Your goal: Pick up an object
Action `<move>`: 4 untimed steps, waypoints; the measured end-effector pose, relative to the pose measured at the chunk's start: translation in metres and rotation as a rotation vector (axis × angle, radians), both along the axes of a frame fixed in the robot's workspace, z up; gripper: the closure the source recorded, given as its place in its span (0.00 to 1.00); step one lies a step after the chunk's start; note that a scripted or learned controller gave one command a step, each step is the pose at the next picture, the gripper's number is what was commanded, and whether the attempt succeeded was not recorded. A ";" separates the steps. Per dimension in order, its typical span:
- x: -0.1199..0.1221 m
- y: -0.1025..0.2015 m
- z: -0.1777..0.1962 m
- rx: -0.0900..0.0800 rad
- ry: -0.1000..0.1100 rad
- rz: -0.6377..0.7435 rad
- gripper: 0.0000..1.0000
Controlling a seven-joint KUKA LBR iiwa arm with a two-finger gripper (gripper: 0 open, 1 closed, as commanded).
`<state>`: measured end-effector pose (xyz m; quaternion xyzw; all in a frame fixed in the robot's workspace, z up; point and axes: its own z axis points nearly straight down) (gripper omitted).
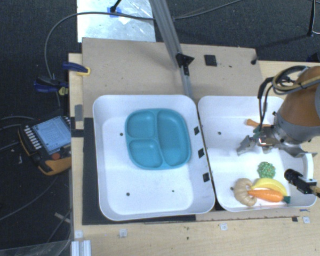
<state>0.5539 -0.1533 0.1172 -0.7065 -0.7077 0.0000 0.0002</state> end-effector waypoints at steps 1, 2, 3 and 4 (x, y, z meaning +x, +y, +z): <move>0.001 -0.001 0.013 -0.002 -0.004 -0.001 1.00; -0.001 0.006 0.060 -0.001 -0.005 0.003 1.00; 0.011 0.006 0.115 -0.002 -0.007 0.005 1.00; 0.012 0.006 0.123 -0.001 -0.003 0.005 1.00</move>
